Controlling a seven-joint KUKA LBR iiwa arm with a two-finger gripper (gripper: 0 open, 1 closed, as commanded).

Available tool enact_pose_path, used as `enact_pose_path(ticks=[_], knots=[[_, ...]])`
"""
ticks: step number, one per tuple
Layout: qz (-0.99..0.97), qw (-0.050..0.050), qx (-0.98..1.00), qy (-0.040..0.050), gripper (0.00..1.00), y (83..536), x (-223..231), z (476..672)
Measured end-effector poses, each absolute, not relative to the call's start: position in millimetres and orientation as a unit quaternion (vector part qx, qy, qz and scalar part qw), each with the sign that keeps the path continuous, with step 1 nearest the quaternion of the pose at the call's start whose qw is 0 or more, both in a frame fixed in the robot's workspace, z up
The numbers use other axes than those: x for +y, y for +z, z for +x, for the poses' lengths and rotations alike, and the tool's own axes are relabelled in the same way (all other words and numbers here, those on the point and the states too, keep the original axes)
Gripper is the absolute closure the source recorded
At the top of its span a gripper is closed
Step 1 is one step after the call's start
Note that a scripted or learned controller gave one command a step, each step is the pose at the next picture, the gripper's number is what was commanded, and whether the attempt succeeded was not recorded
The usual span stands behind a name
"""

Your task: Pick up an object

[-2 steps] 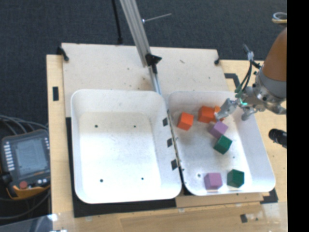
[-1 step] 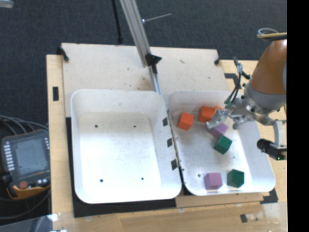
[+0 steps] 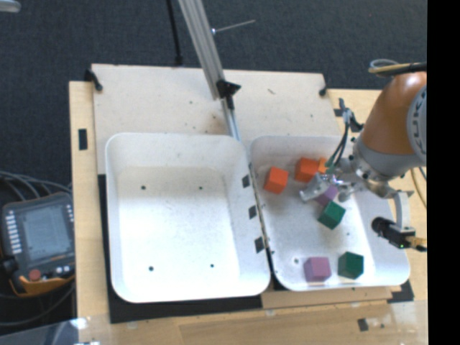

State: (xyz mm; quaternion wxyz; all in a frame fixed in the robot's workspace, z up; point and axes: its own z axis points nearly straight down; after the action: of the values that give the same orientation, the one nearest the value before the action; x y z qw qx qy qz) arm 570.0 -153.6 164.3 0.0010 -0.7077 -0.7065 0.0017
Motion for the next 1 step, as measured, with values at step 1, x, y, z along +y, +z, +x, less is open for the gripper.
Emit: enact_pose_path(ticks=[1], knots=[[-0.708,-0.008,-0.706,-0.0010,0.00,126.8,-162.0,579.0]])
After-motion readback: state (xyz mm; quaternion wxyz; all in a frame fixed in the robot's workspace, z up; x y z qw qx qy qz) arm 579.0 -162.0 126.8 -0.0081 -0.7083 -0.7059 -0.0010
